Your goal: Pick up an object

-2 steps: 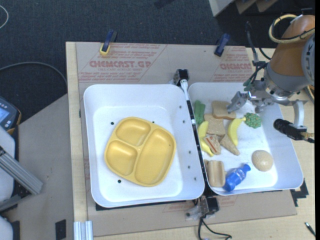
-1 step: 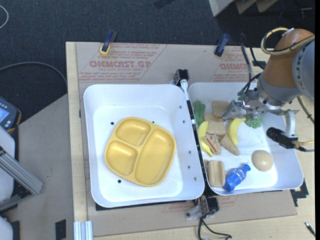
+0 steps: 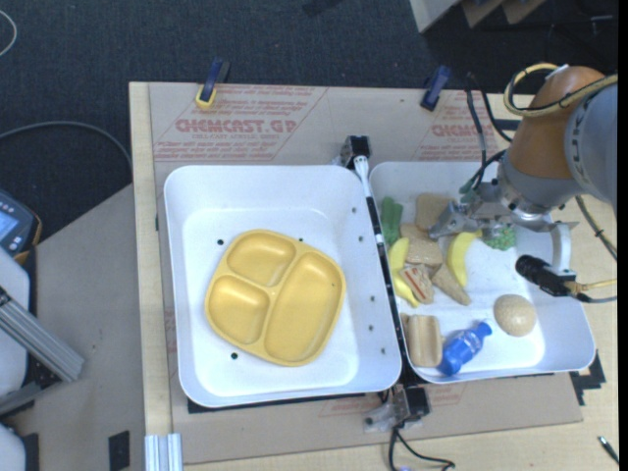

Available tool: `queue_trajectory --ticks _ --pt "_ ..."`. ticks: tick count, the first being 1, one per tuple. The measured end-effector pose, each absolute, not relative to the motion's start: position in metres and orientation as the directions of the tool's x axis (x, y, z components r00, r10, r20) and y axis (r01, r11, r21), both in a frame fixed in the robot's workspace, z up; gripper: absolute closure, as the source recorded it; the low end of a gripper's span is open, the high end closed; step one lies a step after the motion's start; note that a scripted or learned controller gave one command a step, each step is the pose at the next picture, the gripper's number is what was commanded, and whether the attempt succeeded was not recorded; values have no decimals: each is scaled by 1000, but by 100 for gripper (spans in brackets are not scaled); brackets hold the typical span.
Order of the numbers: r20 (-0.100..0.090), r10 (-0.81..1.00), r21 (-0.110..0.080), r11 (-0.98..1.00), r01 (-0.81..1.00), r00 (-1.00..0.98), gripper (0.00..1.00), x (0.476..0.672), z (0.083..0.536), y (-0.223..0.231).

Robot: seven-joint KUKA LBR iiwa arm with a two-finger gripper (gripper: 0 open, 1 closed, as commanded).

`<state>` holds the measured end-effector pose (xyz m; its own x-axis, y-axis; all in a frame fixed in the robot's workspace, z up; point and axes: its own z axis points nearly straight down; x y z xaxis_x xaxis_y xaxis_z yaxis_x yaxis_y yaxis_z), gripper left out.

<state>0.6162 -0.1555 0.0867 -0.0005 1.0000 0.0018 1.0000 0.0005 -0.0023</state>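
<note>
One curved yellow banana [image 3: 459,259] beneath the end effector [image 3: 469,226], its grip state unclear.

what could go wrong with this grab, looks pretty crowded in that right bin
The gripper sits low over a tight cluster: a banana, bread slices and a green item lie packed together, so it could nudge or catch the wrong one. The banana's curved skin might slip out. The blue bottle and round roll lie apart and seem safe.
</note>
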Motion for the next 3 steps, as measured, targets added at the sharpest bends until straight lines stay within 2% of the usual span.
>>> queue_trajectory --ticks 1,3 --pt "3 1000 4 2 1000 -2 100 618 100 -155" --pt "-2 1000 6 1 1000 -1 100 613 199 -151"
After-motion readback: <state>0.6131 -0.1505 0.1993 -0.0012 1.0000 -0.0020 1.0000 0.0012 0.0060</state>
